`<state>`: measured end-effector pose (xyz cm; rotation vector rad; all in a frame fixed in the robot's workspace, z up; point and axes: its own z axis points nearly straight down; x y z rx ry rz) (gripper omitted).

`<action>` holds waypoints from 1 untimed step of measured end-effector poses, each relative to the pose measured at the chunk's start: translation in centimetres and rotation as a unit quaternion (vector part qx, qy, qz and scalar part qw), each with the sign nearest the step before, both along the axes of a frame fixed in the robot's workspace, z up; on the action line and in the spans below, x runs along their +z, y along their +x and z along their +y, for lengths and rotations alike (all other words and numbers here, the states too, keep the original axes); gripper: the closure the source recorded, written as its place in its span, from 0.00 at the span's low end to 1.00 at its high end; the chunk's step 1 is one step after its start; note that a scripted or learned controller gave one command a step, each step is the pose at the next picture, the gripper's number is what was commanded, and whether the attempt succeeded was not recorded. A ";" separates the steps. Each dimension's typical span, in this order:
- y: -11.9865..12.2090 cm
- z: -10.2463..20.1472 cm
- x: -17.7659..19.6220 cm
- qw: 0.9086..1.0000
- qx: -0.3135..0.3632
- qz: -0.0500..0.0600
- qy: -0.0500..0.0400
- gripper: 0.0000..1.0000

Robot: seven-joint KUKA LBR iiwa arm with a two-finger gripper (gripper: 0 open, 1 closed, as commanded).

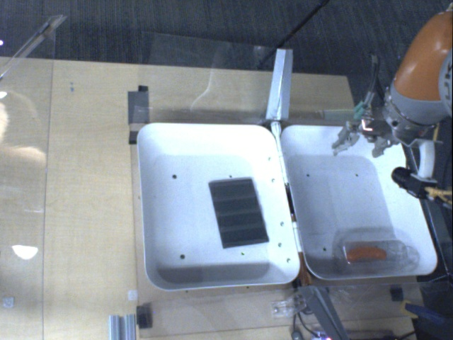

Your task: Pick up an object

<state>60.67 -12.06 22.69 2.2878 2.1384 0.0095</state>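
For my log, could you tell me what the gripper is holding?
Nothing: the two-finger gripper hangs open over the right white bin's far edge.

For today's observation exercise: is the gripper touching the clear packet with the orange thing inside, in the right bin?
Apart. The camera view shows the gripper over the right bin's far edge, while the clear packet lies at the near end, with bare white floor between.

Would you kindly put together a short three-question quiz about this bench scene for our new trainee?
1. True or false: the dark ribbed slab lies in the left bin.
2. Which bin holds the clear packet with an orange item? A) left B) right
3. Fill in: the hand hangs over the right bin's ___ edge (near/far).

Key: 1 true; 2 B; 3 far.
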 end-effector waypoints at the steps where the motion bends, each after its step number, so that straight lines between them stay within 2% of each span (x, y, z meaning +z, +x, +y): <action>1: -8.8 -1.6 -13.4 1.000 -0.012 0.003 0.001 0.00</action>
